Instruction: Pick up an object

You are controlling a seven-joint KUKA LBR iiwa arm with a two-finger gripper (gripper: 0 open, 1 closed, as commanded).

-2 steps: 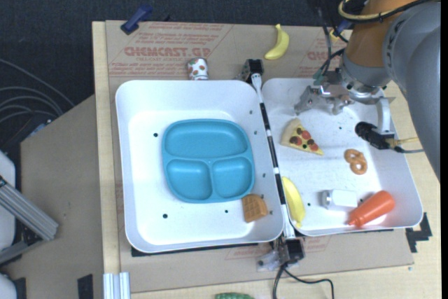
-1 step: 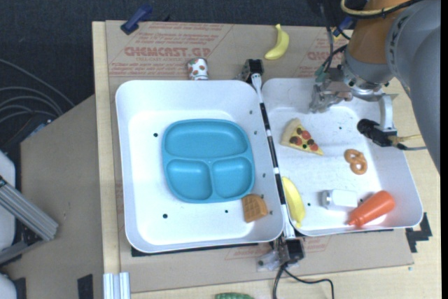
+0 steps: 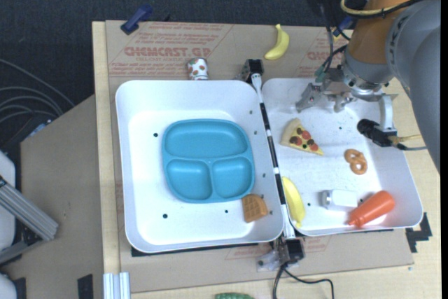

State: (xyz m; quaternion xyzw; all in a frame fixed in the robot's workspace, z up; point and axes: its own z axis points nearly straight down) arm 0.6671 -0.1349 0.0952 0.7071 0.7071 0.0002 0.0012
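Below, we see two white bins side by side on the tabletop. Our left bin holds a blue tray and a cracker near its front right corner. Our right bin holds a pizza slice, a pretzel, a carrot, a small white piece and a banana at the left wall. Our arm hangs over the right bin's far edge, its claw spread apart and gripping nothing.

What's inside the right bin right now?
In the right bin: pizza slice, pretzel, carrot, banana, a small white item. The arm covers its far corner.
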